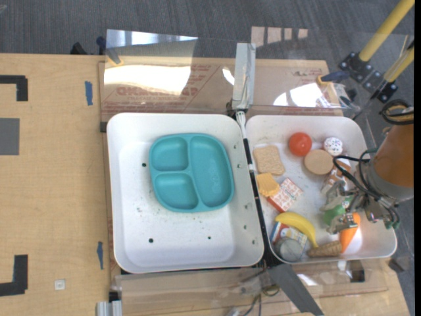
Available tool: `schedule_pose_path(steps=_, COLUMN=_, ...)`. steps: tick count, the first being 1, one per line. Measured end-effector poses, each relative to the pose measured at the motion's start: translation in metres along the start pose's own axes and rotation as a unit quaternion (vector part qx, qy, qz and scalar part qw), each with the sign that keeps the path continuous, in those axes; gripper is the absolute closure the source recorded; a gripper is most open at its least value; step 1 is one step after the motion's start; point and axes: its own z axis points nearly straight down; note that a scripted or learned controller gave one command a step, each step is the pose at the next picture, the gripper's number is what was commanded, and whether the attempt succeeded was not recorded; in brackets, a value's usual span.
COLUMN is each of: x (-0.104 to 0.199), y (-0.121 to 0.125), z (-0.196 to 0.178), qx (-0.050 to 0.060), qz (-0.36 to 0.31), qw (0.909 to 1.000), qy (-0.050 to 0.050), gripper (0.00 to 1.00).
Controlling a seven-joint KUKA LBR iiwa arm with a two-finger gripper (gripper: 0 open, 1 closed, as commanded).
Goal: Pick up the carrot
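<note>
The carrot [349, 234] is a small orange toy with a green leafy top, lying in the near right corner of the right bin [378, 245]. My gripper [347, 201] hangs low over that corner, directly over the carrot's green end and close to it. The gripper's dark body and cables hide part of the leafy top. I cannot make out whether it touches the carrot.
Around the carrot lie a banana [297, 224], a tin can [290, 247], a brown stick-shaped piece [325, 249], a snack packet [287, 193], cheese [266, 184], a cracker [268, 158], a tan disc [319, 162], a tomato [300, 143] and a white ball [333, 145]. The left bin [131, 229] holds a teal divided plate [192, 172].
</note>
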Motion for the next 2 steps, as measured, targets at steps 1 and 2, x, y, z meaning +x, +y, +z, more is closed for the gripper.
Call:
schedule_pose_path(steps=1, x=0.003, y=-0.020, z=0.011, qx=-0.004, qz=-0.170, qw=0.9854, qy=0.003, gripper=1.00)
schedule_pose_path(steps=2, x=-0.002, y=-0.041, z=-0.122, qx=-0.003, qz=-0.223, qw=0.9747, qy=0.009, gripper=1.00)
